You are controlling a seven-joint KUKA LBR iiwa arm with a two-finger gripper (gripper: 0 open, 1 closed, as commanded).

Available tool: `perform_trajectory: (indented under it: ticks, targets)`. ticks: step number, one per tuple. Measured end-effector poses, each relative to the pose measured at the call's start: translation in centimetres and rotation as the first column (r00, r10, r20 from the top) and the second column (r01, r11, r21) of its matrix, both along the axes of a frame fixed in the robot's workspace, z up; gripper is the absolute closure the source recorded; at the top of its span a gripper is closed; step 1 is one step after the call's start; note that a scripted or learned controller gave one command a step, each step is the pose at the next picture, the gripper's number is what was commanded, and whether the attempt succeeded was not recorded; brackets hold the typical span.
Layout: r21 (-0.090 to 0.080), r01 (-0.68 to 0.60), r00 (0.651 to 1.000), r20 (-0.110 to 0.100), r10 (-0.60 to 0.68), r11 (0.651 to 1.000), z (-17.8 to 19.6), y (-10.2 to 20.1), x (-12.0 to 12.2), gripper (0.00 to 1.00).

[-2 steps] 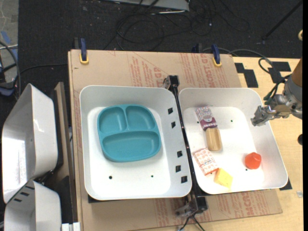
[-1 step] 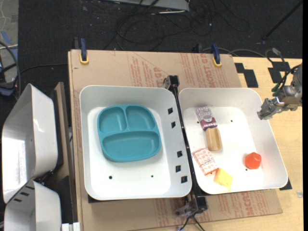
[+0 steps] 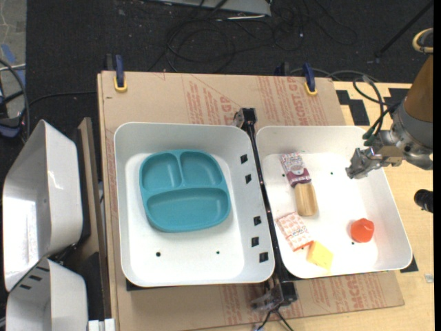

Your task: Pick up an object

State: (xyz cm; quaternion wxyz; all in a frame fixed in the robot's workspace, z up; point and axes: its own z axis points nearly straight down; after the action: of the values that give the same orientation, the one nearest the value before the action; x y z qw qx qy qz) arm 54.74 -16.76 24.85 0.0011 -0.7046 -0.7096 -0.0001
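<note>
The right bin (image 3: 386, 185) holds a purple-and-white wrapper (image 3: 295, 169), a tan bread roll (image 3: 305, 199), a red-and-white packet (image 3: 294, 231), a yellow wedge (image 3: 320, 255) and a small orange-red object (image 3: 362, 230). My gripper (image 3: 359, 165) hangs over the right side of this bin, near its far right wall, apart from all of these. It is above and to the right of the roll, and up from the orange-red object. Nothing shows between its fingers.
The left bin (image 3: 131, 185) holds a teal divided plate (image 3: 185, 189). A black divider with clips (image 3: 255, 185) runs between the bins. White containers (image 3: 38, 205) stand off the bench at the left. Cables lie on the dark floor beyond.
</note>
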Motion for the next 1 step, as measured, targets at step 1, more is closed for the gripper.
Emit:
perform_trajectory:
  ticks: [1]
  targets:
    - [0.0, -0.001, 1.0, 0.0, 0.001, 1.0, -0.4, 5.43, -0.94, 1.0]
